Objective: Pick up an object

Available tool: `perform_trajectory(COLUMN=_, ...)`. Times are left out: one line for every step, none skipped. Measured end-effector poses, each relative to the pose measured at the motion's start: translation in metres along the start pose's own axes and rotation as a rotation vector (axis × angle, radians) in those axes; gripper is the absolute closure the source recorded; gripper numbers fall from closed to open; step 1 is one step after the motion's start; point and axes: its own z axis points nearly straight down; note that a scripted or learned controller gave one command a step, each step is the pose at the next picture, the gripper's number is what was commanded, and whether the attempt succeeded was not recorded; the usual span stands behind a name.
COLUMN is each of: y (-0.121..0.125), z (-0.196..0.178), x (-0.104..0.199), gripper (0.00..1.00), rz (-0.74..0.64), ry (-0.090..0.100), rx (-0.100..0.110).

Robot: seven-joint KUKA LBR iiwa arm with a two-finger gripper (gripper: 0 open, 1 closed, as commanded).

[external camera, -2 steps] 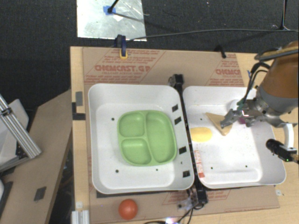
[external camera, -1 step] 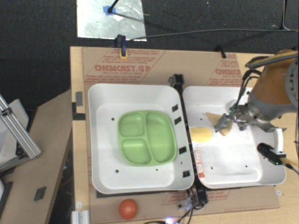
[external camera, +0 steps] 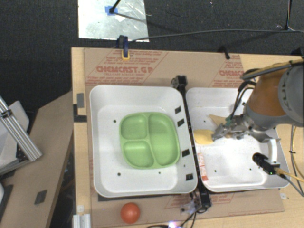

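Note:
In the right bin (external camera: 237, 177), a flat yellow piece (external camera: 203, 137) lies against the left wall. A tan wedge-shaped piece (external camera: 217, 118) lies a little behind it. My gripper (external camera: 221, 131) is low in this bin, just right of the yellow piece and in front of the tan one, pointing left. The arm with its orange band (external camera: 266, 96) comes in from the right. A green divided plate (external camera: 149, 140) rests in the middle of the left bin (external camera: 102, 127).
A red ball (external camera: 130, 212) sits on the bench in front of the left bin, outside both bins. Black clips (external camera: 180, 81) hold the bin walls where the two bins meet. A metal rail (external camera: 19, 132) stands at the far left.

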Motion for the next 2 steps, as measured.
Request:
perform_trajectory(y=0.002, z=-0.014, x=-0.001, gripper=1.0, rz=0.0, ry=-0.001, rx=-0.005)
perform_trajectory(y=-0.003, z=-0.068, x=-0.01, gripper=1.0, rz=0.002, ry=-0.003, rx=-0.008)
